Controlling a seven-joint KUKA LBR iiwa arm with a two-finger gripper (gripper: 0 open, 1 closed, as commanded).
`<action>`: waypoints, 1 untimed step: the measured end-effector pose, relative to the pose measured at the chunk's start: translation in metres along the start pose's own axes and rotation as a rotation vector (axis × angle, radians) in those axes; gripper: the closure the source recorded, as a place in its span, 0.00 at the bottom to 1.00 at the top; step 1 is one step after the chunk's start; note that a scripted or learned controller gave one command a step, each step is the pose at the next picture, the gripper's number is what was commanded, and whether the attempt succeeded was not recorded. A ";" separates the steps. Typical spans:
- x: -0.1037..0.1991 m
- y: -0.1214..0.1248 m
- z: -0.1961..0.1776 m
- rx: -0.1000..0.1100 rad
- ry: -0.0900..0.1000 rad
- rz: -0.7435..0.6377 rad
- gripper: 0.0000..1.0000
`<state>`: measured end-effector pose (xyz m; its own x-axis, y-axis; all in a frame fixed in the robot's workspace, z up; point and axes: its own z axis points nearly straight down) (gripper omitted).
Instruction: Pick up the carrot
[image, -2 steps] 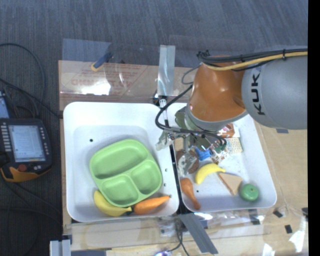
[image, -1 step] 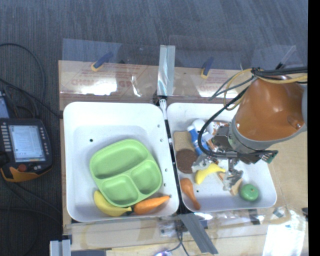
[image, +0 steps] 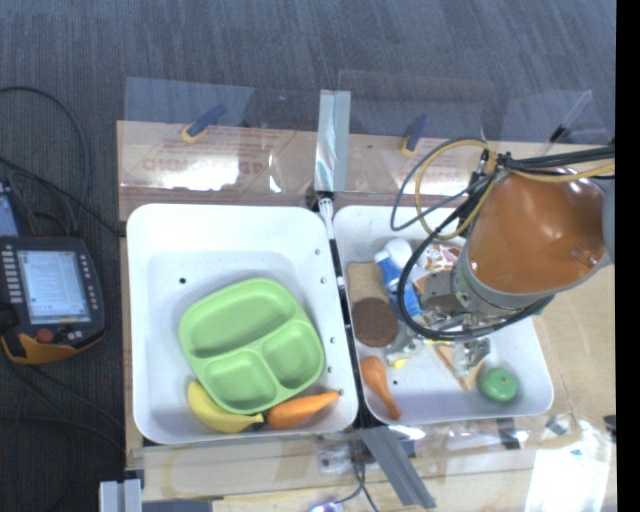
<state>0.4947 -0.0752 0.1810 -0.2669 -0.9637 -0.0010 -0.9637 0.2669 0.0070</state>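
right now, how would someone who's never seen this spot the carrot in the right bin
Look at the right bin. Against its near-left corner lies a small orange carrot, just below the brown round disc. It is the lone orange tapered thing there; the green ball sits further right.

Carrot (image: 302, 408) beside green tray (image: 254, 343), arm (image: 530, 245) over right bin (image: 535, 395)

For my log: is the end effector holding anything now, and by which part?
It cannot be told: the arm covers the end effector over the right bin. Both carrots lie in the bins.
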 end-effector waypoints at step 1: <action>-0.020 0.017 0.000 0.001 -0.001 -0.455 0.00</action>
